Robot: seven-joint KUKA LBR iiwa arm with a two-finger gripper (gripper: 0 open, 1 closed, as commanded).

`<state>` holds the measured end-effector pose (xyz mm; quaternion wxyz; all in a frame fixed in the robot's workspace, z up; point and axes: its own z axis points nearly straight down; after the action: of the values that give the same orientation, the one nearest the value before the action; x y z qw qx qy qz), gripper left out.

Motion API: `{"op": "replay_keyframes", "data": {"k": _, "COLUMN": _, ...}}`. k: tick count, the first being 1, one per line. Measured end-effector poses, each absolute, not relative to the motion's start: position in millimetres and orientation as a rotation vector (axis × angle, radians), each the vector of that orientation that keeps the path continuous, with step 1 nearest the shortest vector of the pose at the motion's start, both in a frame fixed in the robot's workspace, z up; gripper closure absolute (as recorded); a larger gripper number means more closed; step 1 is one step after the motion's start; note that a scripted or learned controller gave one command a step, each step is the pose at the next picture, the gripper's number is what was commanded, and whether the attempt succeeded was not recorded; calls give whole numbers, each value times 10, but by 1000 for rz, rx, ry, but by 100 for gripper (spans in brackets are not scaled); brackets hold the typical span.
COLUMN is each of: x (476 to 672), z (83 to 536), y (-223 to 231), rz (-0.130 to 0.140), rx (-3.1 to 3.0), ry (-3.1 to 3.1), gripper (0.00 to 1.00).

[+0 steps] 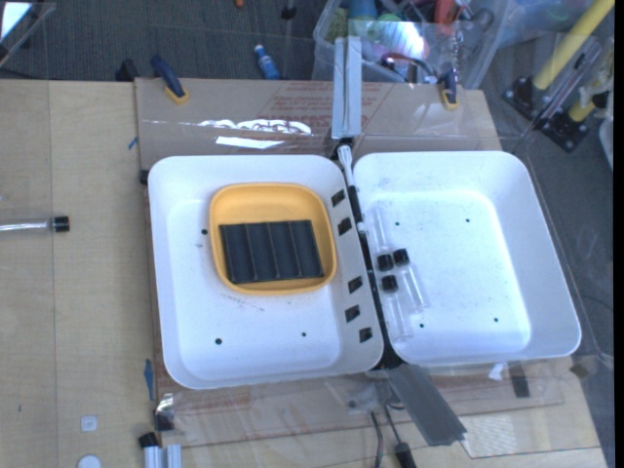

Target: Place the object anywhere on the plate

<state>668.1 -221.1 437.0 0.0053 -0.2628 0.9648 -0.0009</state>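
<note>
Occupying centre frame, two white bins [458, 344] sit side by side. Left bin holds a yellow plate [273, 199] bearing a dark ribbed rectangular block [270, 251]. Block judged rigid, light; best gripped across its short sides. Pincer state: cannot tell.

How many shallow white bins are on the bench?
2: the left shallow white bin holds a yellow plate with a dark ribbed rectangular object; the right shallow white bin sits beside it.
</note>
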Motion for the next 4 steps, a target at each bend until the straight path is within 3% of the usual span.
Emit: {"op": "replay_keyframes", "data": {"k": 4, "x": 6680, "z": 4356, "y": -2183, "rz": -3, "rx": -2614, "ry": 1731, "gripper": 100}}
